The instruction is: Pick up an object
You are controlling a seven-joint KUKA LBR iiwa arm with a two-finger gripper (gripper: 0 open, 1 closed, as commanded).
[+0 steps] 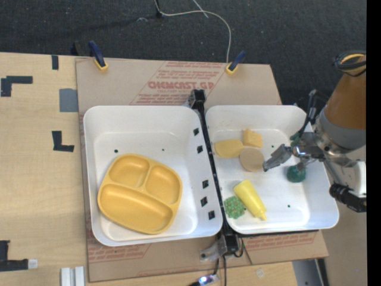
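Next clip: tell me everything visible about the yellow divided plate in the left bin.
The yellow divided plate is a rounded, glossy, plastic-looking tray with three compartments: two smaller ones along its upper side and one long one below, split by raised ridges. It lies flat and right side up on the floor of the left bin, turned slightly askew, in the lower left part. Nothing lies in its compartments.

Robotics lab: cardboard sheet [178,82] clamped to worktop [36,159], two white bins [95,130], loose cable [214,16], robot arm [348,109].
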